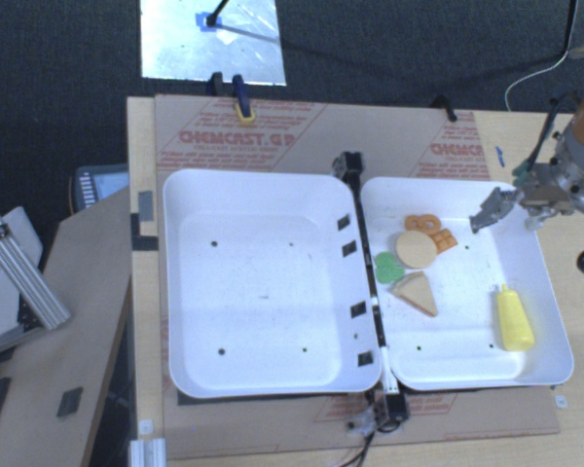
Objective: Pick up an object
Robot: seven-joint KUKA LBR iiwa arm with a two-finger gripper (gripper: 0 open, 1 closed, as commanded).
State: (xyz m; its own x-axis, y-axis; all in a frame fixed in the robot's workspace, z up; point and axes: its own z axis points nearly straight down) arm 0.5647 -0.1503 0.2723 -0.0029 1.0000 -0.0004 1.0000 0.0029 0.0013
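The gripper (491,209) hung over the right bin (555,358) up near its top edge; I couldn't tell how wide it was. The toy food sat at roughly its 8 o'clock: a flat tan disc (416,250) overlapping an orange pretzel (430,230), a green blob (389,268), and a tan wedge (418,293). A glossy yellow bottle (513,319) lay at 6 o'clock.
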